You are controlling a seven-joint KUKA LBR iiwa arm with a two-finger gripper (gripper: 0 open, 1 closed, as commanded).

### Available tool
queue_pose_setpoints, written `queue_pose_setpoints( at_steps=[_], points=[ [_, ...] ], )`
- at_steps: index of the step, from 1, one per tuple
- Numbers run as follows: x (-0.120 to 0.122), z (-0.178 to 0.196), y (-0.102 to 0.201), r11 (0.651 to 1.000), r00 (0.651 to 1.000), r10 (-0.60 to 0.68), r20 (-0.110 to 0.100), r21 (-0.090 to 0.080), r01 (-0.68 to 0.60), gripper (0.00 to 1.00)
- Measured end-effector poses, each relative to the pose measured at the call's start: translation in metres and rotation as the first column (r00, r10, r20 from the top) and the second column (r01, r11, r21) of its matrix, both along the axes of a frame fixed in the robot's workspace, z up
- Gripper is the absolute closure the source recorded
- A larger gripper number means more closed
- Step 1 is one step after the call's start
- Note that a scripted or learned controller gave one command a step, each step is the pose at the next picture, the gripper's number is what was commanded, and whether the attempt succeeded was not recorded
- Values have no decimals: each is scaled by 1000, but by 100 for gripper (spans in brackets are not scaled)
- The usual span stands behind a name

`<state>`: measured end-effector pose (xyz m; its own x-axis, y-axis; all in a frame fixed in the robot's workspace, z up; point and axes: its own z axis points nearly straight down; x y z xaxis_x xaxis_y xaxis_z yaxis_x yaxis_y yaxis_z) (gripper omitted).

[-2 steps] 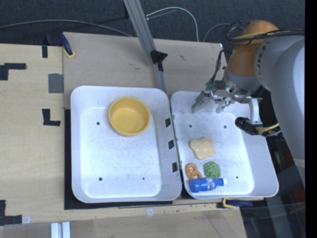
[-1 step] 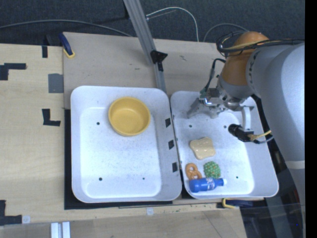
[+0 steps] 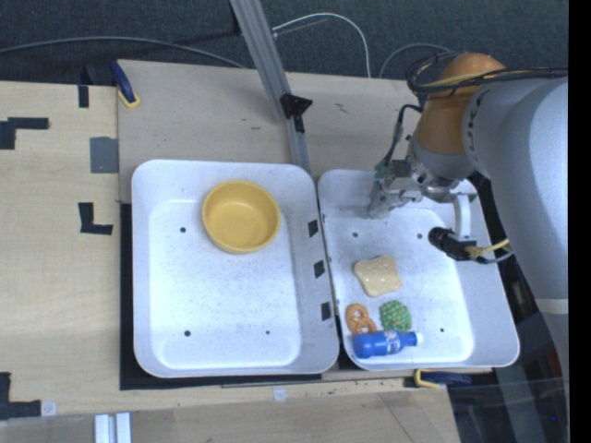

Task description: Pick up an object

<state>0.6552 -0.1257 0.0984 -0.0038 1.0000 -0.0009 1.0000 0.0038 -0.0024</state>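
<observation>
Camera view from above, sweeping left to right: on the desk (image 3: 194, 118) the left bin (image 3: 152, 340) carries just a yellow bowl (image 3: 241, 216), sitting upright toward its far side, well apart from the action and probably not the target given where the arm is. Over the divide now, into the right bin (image 3: 489, 340), where the candidates are bunched at the near end: a tan sponge-like piece (image 3: 377, 274) lying flat in the middle, then below it a small pretzel-shaped orange thing (image 3: 359, 318) just beside a green knobbly ball (image 3: 396, 315), and a blue bottle (image 3: 386, 343) on its side against the near wall, touching or almost touching those two. That tight cluster looks awkward to grasp cleanly; the tan piece stands freer. And the pincer (image 3: 380, 201) hovers low over the bin's far left corner, away from every item, nothing between its tips — whether it is spread or closed I cannot tell from this angle.
</observation>
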Motion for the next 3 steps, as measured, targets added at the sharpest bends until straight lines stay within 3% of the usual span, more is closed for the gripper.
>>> queue_pose_setpoints(
  at_steps=[3],
  points=[
    [8,157,13,1000,1000,-2,8,0,2,100]
  ],
)
